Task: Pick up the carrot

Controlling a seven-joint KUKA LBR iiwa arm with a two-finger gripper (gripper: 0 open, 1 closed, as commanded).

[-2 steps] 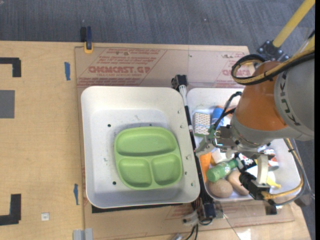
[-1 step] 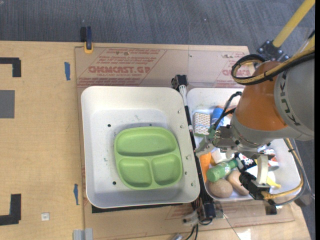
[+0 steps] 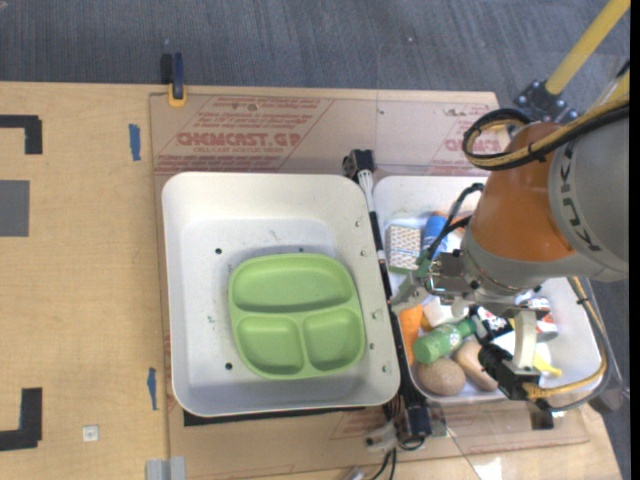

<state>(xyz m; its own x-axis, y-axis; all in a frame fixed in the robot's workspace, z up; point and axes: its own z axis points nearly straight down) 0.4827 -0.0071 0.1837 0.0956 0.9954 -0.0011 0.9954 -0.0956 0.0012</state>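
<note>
A green tray (image 3: pixel 296 313) is sitting in the white bin (image 3: pixel 190 268) left of the claw, while an orange carrot (image 3: pixel 411 321), a green bottle (image 3: pixel 443 342) and a tan potato (image 3: pixel 441 377) are lying below it.

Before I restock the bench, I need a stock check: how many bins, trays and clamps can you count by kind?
White bins: 2, the left bin and the right bin
Green divided trays: 1, the green tray in the left bin
Blue-and-yellow clamps: 1, the clamp at the cardboard's top edge
Total: 4
The right bin's small items are partly hidden by the arm, so uncounted.
</note>
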